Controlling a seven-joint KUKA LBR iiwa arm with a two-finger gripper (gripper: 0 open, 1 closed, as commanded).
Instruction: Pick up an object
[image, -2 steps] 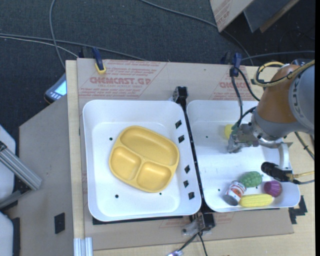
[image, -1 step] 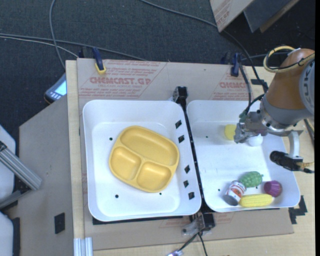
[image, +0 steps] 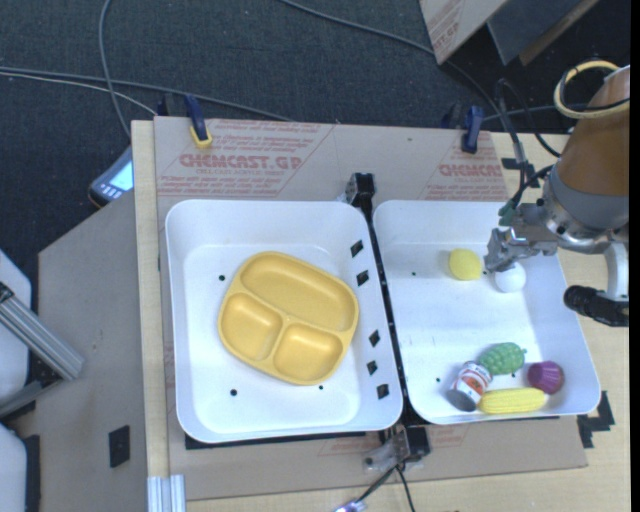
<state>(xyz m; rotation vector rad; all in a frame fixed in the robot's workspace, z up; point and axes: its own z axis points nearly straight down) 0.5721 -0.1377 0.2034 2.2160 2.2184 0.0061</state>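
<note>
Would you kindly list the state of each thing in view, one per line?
Yellow divided plate: upright in left bin, compartments bare.
Yellow ball: resting in right bin, beside gripper.
White ball: below gripper.
Can: on its side.
Corn: lying flat.
Green fruit: resting.
Purple fruit: resting.

So we've got two shallow white plastic bins side by side on the bench. The left bin (image: 190, 330) has a yellow three-compartment plastic plate (image: 288, 316) sitting about in its middle. In the right bin (image: 420, 320), a small yellow ball (image: 463, 264) sits toward the top, just left of the gripper (image: 503, 262). Bottom right of the frame: a green bumpy toy (image: 502, 357), a purple round toy (image: 545, 377), a yellow toy corn cob (image: 514, 401) and a small tin can (image: 469, 384) clustered together.
</note>
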